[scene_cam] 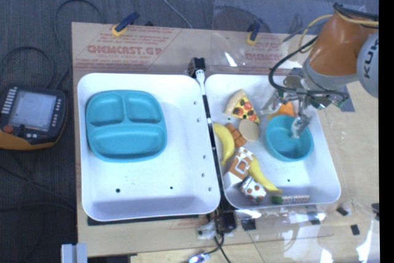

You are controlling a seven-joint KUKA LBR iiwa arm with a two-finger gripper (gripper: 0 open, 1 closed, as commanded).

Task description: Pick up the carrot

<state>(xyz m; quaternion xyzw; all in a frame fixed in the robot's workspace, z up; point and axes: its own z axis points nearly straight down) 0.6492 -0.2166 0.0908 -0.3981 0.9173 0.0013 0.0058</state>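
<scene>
The claw [289, 109] hangs spread wide right over the carrot [285, 109], just above the blue bowl [288, 140], gripping nothing yet.

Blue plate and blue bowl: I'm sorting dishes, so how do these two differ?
The blue plate lies in the left bin; the blue bowl sits in the right bin. The plate is a wide rounded rectangle with three compartments; the bowl is round, smaller, undivided. Both are the same light blue.

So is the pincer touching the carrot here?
Cannot tell. In the camera view the pincer overlaps the carrot beside the blue bowl, but neither contact nor gap shows plainly.
</scene>
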